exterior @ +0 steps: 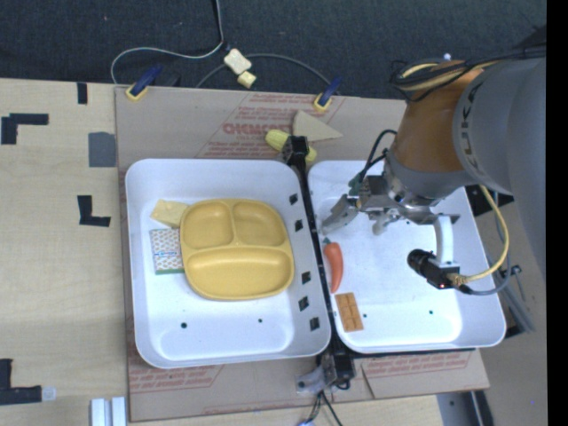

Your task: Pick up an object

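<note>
Red print on cardboard (257,118) unreadable | patterned packet (165,249) text illegible

Robotics lab: taped bench (53,238), cardboard sheet (177,122) clamped under white bins (142,264), loose cables (213,25).

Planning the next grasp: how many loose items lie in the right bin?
2: an orange carrot-like piece by the divider, an orange block below it. The arm may hide more.
</note>
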Motion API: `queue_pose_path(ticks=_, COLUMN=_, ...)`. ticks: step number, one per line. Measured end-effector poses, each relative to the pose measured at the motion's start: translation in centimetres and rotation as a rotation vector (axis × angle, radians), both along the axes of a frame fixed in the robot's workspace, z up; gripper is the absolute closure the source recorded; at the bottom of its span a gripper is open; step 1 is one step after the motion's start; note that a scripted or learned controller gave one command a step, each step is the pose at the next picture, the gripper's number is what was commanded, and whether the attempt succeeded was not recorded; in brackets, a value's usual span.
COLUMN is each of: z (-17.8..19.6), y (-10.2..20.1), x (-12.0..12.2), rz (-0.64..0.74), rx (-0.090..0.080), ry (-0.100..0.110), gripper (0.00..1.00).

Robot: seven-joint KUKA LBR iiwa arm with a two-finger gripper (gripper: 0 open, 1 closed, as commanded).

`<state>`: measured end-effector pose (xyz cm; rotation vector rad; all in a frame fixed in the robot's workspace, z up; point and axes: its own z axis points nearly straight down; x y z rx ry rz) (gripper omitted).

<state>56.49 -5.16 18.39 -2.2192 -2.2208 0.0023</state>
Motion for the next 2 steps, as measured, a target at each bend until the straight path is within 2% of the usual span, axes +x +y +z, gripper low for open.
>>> queue_pose_path(ticks=2, z=0.0, y=0.1, x=1.9, rz=0.001, rx=0.001, ry=-0.001, gripper=0.00)
